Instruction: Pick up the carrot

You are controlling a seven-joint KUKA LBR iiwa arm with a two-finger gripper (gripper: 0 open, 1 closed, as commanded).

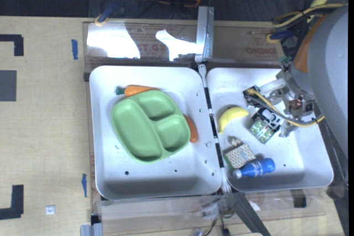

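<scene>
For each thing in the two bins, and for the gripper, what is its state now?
carrot: lying in the left bin, mostly hidden under the green tray's far edge, not held.
green tray: lying in the left bin, over the carrot.
lemon: resting in the right bin.
blue bottle: lying on its side.
patterned packet: lying flat beside the bottle.
gripper: over the right bin, away from the carrot.
</scene>
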